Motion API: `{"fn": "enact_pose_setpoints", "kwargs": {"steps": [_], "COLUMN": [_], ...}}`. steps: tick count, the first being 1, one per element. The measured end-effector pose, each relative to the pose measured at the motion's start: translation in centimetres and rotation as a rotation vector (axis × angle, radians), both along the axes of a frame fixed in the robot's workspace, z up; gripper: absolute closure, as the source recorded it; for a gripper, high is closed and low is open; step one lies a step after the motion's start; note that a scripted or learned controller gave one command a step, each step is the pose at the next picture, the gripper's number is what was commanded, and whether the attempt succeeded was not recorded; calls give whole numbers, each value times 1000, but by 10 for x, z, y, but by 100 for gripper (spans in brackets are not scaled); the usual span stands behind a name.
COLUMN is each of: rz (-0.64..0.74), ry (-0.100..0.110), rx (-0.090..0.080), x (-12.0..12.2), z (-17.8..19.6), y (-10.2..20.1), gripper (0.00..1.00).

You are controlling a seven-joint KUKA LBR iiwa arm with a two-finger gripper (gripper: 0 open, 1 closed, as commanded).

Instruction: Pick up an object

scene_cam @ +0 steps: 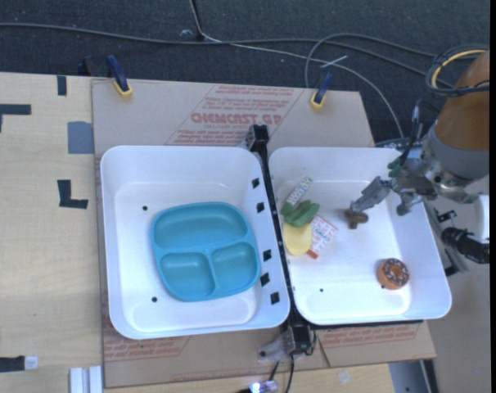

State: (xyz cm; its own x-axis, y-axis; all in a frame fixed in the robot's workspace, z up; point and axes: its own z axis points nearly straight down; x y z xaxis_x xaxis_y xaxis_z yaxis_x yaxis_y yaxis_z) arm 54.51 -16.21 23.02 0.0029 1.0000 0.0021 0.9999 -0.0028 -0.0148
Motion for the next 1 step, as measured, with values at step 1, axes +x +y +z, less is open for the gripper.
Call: {"fn": "enact_pose_setpoints", "kwargs": {"steps": [1], "rz": [4], "ry": [-13], "rx": [-2], "x": [3], "z": [8], "y": [1], "gripper": [0]}}
